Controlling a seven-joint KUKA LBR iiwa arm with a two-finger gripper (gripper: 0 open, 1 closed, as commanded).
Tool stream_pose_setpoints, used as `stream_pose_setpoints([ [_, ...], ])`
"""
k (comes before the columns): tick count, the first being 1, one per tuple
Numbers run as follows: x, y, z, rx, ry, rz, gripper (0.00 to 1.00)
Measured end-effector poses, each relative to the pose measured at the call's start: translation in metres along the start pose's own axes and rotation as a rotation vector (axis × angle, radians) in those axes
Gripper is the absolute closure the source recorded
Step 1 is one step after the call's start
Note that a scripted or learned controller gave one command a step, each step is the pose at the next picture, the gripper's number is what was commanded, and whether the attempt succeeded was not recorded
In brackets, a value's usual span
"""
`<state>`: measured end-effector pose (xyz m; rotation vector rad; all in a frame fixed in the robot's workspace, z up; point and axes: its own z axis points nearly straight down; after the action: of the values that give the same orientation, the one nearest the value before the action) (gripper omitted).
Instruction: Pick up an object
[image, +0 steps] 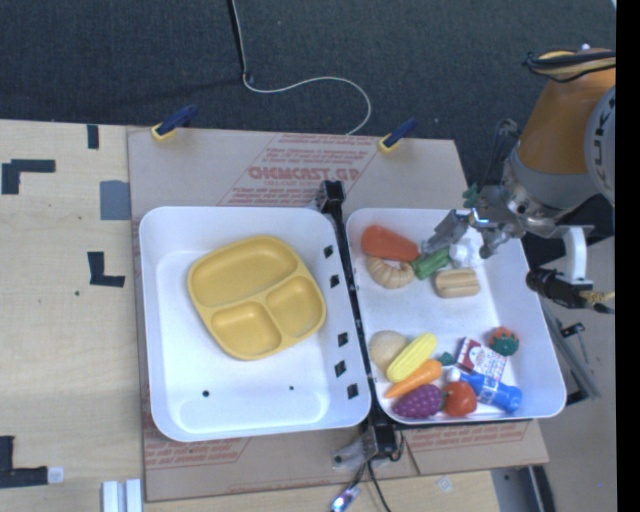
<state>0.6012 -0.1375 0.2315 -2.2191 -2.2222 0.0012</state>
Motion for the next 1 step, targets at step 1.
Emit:
stream_pose_setpoints([
  [1,0.0285,-0.0326,-0.198,-0.02,-0.003,-0.003,0.0],
])
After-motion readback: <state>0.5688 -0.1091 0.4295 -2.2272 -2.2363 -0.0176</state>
